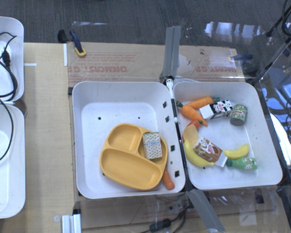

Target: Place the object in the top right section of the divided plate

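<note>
A yellow divided plate [128, 161] is lying in the left bin [87, 130], and a small patterned carton [152, 145] is sitting on it, in the upper right section, leaning slightly toward the plate's right rim. That is where the task is asking for it, so the placing is looking done, judging by how things are lying. A carrot [168, 180] is resting just off the plate's lower right edge, against the bin wall, likely stray. The right bin [266, 144] is holding the spare items: two more carrots [196, 107], a banana [200, 157] with a brown carton [208, 151] lying across it, a cow-print box [218, 108], a can [238, 114], and a green bottle [242, 164]. As for the gripper, I cannot tell how far it is opening or whether it is holding anything.
</note>
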Tool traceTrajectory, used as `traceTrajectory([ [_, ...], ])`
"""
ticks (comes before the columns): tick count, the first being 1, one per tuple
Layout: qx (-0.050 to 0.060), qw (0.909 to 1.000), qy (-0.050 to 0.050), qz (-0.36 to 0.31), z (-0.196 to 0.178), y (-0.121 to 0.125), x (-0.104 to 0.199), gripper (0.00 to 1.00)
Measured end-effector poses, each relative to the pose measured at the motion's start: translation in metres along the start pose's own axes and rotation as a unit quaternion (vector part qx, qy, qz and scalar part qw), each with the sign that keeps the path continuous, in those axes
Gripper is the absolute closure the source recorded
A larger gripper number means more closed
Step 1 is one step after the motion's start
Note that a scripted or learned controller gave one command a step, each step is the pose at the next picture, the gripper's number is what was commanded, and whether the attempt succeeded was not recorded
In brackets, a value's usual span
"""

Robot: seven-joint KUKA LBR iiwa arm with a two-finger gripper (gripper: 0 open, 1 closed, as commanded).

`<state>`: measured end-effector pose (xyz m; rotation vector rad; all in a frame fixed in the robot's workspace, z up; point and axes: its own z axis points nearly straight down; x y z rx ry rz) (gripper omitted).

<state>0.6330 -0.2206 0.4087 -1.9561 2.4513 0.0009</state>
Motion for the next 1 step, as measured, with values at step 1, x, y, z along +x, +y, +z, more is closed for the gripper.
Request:
traceTrajectory([
  [1,-0.001,0.9977,0.000,0.068,0.0322,-0.0082,-0.0176,1.00],
])
